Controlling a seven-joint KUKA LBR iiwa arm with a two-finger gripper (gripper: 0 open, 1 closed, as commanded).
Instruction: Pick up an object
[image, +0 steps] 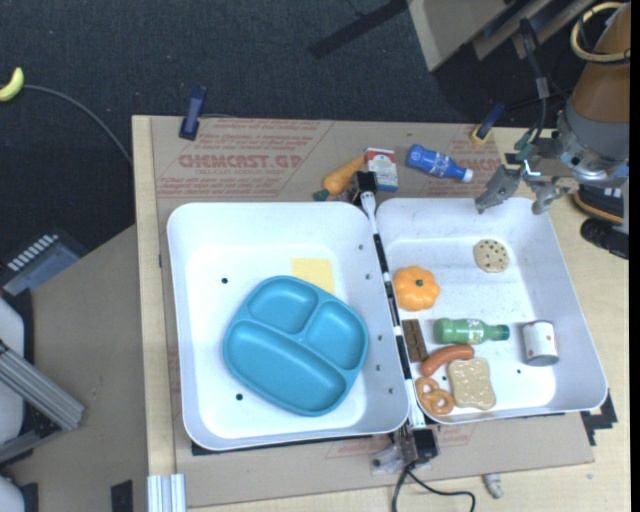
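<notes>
My gripper (519, 195) hangs over the far right corner of the right bin (570, 290), its two fingers spread apart with nothing between them. Below it in that bin lie a round cookie (491, 256), an orange pumpkin (416, 288), a green bottle (470, 330), a silver can (540, 342), a sausage (446, 357), a cracker (471, 384) and a pretzel (434, 396). The cookie is the closest object, a little in front of and left of the fingers.
The left bin (190, 300) holds a blue divided plate (294, 343) and a yellow cheese slice (313, 271). Behind the bins on the cardboard lie a blue bottle (438, 163), a small carton (381, 168) and an orange toy (343, 176).
</notes>
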